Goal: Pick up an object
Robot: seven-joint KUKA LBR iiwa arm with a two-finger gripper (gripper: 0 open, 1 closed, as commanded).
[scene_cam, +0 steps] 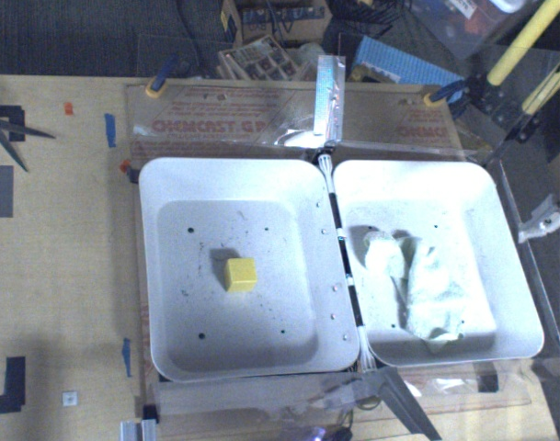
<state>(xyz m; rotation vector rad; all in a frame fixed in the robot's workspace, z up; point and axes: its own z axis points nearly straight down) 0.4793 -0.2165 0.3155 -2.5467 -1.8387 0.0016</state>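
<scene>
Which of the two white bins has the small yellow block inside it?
The left bin holds the yellow block, which lies near its middle. The right bin holds pale, whitish objects instead.

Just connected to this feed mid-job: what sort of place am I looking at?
Probably a robotics lab bench: two shallow white plastic bins side by side on a taped wooden table, a small yellow cube as test object, tangled cables behind.
</scene>
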